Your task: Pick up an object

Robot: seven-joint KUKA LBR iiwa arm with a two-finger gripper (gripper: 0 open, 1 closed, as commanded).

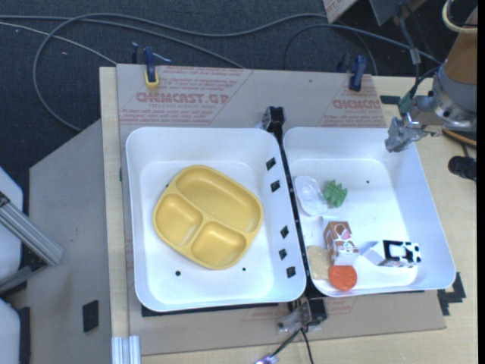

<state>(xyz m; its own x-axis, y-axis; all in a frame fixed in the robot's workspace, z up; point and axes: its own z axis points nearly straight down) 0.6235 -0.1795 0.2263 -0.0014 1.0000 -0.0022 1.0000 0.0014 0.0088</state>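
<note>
Up at the far right corner of the right bin (424, 203), the gripper (399, 136) hangs over the rim, low on the grey arm with its orange band. Its tip is small and dim against the desk (227, 89), so whether it is spread or pressed together I cannot tell; nothing can be made out in it.

All the loose objects lie well apart from the gripper, toward the near and left parts of that bin. A small green toy (334, 193) sits closest to it, in the middle of the bin floor, with a clear plastic piece (308, 193) just beside it on the left. Nearer the front edge stand a small brown and white carton (340, 240) and, touching or almost touching its lower side, a red-orange round object (343, 277). A black and white patterned item (398, 253) lies toward the bin's near right corner, with what may be a pale strip leading from it toward the carton.

The left bin (144, 279) holds a yellow divided tray (208, 216), lying flat near its middle.
</note>
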